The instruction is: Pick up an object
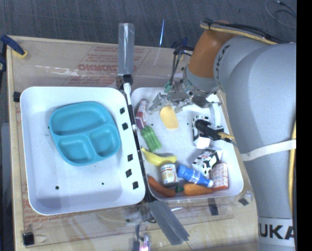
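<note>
My two-finger metal gripper hangs over the far end of the right shallow white plastic bin, my grey arm with its orange band reaching in from the right. Just below my fingertips lies the pale yellow, smooth, rounded plastic piece; its long axis runs roughly from the far side toward the near side, its narrower end pointing up at my gripper. It looks to be touching or almost touching my fingertips, but I cannot tell whether I am clenched or released, nor whether I have any hold on it.

Left of it, by the bin wall, lie a small dark red bottle and a green plastic tube, both lengthwise along the wall. Nearer the front sit a curved yellow banana, a small jar with a pale label, an orange carrot, a blue bottle and a black-and-white cow-patterned carton.

In the left shallow white bin rests a glossy turquoise divided tray with three compartments.
</note>
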### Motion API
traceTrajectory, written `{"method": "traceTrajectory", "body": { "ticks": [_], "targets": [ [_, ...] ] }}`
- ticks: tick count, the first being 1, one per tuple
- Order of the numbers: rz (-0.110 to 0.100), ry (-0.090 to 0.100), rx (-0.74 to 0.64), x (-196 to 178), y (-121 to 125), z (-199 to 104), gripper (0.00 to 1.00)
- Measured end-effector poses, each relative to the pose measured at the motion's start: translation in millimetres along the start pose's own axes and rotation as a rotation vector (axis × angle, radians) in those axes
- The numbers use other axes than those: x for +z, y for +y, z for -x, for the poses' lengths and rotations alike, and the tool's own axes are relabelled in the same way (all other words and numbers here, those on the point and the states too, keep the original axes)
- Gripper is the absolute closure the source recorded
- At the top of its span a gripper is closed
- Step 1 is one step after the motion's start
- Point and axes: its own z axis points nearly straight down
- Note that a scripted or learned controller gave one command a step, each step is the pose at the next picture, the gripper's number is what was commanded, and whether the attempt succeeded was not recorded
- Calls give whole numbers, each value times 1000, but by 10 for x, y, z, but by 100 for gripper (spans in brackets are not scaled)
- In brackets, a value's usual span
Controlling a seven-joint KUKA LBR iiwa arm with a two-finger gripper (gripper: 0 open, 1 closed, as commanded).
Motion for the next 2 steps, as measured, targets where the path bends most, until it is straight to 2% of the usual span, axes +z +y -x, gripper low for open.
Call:
{"method": "traceTrajectory", "body": {
  "ticks": [1,2],
  "targets": [
    [5,-1,74,273,-272,40,0],
    [1,0,69,193,-268,31,100]
  ]
}}
